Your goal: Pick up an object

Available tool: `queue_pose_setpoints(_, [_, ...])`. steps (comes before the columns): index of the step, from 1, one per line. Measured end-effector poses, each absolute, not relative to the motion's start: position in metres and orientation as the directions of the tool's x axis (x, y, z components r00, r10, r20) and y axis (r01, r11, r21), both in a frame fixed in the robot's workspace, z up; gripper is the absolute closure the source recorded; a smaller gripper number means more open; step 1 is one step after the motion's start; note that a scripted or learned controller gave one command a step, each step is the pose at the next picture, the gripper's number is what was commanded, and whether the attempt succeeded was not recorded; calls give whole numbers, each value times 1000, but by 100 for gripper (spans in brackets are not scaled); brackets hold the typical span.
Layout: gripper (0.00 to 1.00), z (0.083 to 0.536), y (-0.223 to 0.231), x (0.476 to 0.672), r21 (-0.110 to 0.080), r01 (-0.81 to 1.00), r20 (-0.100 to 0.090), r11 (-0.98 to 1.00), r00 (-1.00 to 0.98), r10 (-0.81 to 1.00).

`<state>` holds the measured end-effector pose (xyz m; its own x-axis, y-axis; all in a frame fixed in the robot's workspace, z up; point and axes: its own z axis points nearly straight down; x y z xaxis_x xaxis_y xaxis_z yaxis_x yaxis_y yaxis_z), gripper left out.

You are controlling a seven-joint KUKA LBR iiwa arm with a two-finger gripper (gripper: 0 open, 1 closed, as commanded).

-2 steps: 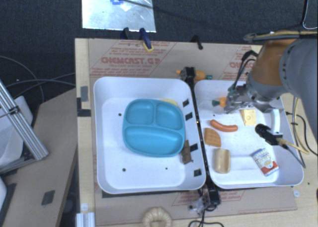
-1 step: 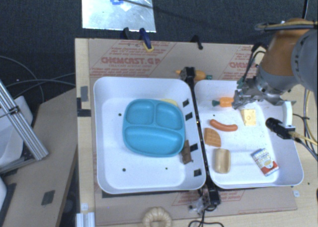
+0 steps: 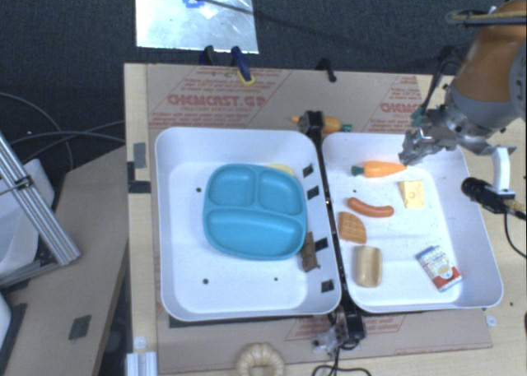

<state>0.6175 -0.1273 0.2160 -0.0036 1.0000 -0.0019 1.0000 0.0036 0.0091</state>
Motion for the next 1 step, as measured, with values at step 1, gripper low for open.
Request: queue_pose_setpoints(1, [100,225,-127,619,4,1000,0,4,-4,1000])
